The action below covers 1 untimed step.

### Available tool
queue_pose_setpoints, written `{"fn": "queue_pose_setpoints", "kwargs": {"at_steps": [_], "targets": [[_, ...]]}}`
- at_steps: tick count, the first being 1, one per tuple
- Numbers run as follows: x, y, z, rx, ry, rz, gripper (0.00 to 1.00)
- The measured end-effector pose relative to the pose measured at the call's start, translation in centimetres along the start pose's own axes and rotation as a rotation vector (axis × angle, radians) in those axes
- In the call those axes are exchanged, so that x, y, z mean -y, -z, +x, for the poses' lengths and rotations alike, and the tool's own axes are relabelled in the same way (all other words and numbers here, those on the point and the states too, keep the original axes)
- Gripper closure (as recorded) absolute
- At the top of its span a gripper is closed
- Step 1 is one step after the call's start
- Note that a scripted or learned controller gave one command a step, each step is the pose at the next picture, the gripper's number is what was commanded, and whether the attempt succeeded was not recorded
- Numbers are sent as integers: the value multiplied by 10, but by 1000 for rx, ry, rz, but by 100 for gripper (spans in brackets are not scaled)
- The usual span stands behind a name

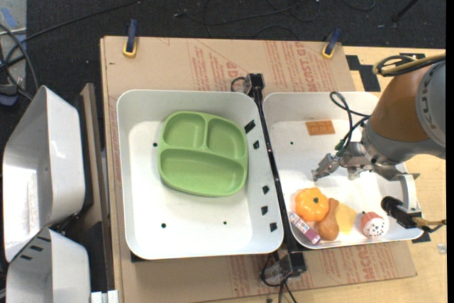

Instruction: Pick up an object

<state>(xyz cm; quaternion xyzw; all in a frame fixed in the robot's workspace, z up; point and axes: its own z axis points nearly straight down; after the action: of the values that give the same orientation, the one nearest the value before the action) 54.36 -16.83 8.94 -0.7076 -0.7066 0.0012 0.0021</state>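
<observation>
Your gripper (328, 168) hovered low over the right bin (298, 110), nothing visible in it; how far open it was I cannot tell. The toys, a small orange pumpkin (312, 204) among them, crowded that bin's near edge, just beside it.

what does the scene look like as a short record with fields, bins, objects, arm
left bin: green divided plate
right bin: orange pumpkin toy, drumstick toy, yellow piece, white-and-red ball, small purple-ended tube, all near front edge
arm: reaching in from right
gripper: low over right bin, above pumpkin toy, holding nothing
</observation>
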Motion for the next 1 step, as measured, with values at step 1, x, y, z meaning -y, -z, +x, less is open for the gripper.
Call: {"fn": "queue_pose_setpoints", "kwargs": {"at_steps": [1], "targets": [[-1, 13, 0, 1, -1, -5, 100]]}}
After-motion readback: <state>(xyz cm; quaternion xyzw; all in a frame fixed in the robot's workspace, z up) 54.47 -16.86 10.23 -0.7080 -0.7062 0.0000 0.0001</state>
